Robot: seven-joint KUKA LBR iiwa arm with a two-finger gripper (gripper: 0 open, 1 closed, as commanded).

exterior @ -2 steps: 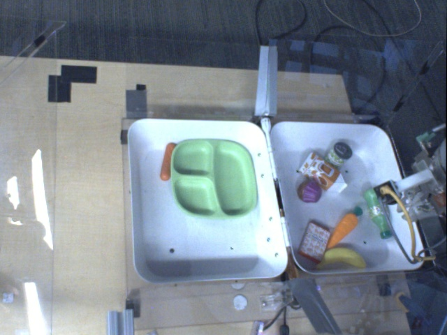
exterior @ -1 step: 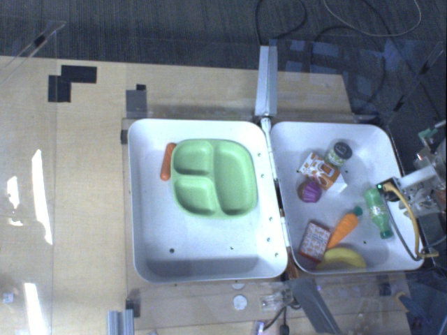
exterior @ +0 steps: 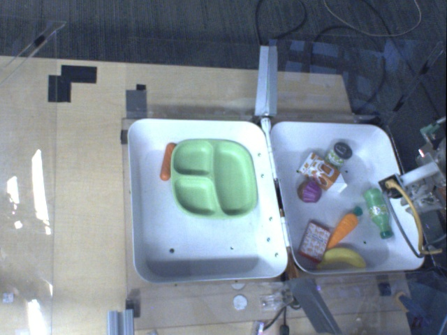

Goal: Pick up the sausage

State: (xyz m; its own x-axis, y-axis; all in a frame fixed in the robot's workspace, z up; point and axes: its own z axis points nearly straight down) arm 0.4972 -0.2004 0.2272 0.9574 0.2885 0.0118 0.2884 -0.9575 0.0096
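The right bin holds the clutter: at its 6 o'clock a banana, just above it a carrot and a small red box, toward 3 o'clock a green bottle, and nearer 12 a purple onion-like piece, a juice carton and a dark-capped jar. The gripper sits over that bin's 3 o'clock rim, and I cannot tell how it is set or whether it carries anything.

The left bin bears a green divided plate. The sausage lies at the plate's 9 o'clock, just beside its rim, possibly touching. It is a slim orange-red rod, lying lengthwise from 12 to 6. It is probably a light toy with a smooth, somewhat slippery skin, stiff enough to hold its shape. Closing across its narrow middle looks best, though the plate's edge crowds one side.
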